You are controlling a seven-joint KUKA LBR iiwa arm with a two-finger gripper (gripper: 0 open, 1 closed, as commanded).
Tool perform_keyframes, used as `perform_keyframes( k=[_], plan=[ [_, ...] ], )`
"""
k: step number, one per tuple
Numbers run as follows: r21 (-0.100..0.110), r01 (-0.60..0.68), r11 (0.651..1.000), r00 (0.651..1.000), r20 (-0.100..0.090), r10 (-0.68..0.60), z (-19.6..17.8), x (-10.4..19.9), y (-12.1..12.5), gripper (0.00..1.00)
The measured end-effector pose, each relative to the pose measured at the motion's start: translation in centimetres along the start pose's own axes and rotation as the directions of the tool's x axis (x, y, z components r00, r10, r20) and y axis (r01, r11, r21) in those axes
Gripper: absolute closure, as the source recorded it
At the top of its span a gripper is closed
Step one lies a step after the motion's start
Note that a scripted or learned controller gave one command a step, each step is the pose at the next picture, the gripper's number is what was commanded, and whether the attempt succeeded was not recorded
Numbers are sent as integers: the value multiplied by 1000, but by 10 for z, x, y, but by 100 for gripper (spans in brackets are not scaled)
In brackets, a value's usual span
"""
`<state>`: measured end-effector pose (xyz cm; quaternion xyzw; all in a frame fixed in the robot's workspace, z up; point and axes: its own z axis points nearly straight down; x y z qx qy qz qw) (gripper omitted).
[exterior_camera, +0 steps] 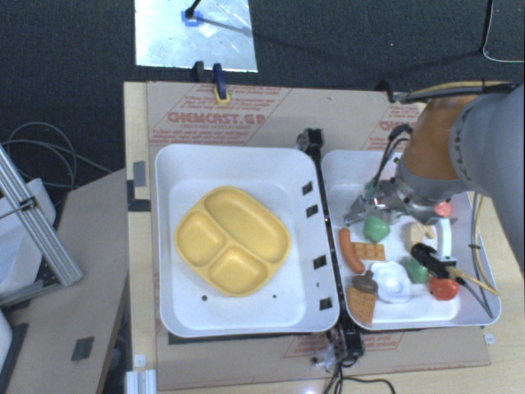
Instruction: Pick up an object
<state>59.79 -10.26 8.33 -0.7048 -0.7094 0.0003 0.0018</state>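
In the right bin [338, 179], fingers [367, 212] spread apart above a green toy [376, 229].

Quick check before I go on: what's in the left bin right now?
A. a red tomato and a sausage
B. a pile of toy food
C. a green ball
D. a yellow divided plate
D. The left bin holds a yellow plate with three compartments; the toy food, such as the sausage and the green piece, lies in the right bin.
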Motion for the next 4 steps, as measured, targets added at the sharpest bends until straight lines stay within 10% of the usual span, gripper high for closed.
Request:
perform_keyframes(
  k=[1,2,3,4],
  plan=[
    [1,-6,1000,1000,0,6,0,4,-54,0],
    [-9,-6,1000,1000,3,6,-13,3,-49,100],
    [-8,2,1000,1000,0,-2,-106,56,-98,100],
    [-8,4,1000,1000,0,-4,-115,114,-61,100]
  ],
)
